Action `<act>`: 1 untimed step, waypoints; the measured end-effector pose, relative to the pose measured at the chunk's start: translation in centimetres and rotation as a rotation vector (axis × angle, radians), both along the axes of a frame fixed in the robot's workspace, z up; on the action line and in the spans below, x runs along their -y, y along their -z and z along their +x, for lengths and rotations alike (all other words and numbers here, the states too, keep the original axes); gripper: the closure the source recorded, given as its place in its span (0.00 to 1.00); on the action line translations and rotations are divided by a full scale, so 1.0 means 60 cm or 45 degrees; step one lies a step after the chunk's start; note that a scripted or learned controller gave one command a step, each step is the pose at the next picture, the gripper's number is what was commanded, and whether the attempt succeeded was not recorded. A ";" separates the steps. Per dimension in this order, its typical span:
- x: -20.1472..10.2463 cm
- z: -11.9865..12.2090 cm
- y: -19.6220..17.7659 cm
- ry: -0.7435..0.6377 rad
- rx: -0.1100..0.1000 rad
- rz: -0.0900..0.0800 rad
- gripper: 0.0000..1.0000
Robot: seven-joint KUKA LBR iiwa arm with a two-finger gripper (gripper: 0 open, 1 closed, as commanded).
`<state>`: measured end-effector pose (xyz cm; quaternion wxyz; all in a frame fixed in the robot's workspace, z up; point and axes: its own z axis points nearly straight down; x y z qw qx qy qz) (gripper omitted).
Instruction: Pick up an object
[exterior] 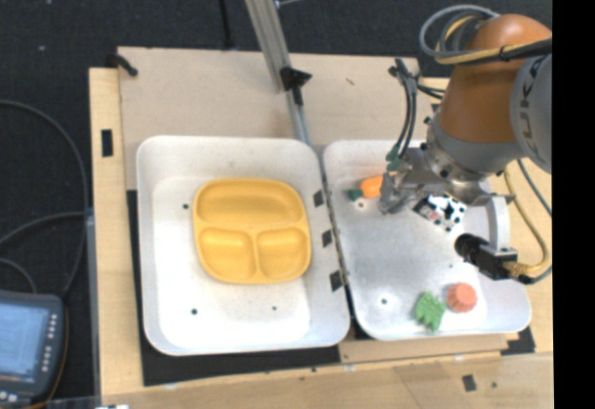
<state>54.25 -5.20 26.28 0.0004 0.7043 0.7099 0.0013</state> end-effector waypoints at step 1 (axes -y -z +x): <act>-0.075 0.014 -0.005 0.001 -0.001 0.000 1.00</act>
